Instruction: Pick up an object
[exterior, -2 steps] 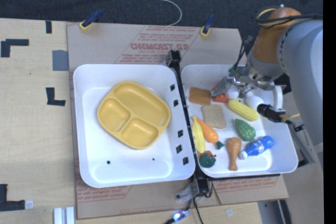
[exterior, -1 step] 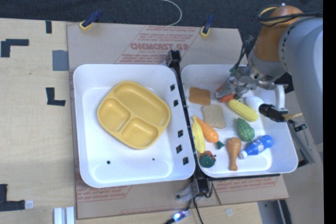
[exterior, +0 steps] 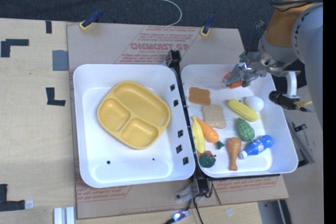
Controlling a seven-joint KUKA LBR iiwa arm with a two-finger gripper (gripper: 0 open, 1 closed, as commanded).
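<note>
Camera view, near edge first: right bin keeps the toy food clustered and reachable, left bin holds a yellow tray. Farther back, gripper pinches a small orange-red item above the right bin's far edge.

Counted: two white bins; one yellow divided tray; two bread slices; one corn cob; one carrot; one banana; one drumstick; one blue bottle.
</note>
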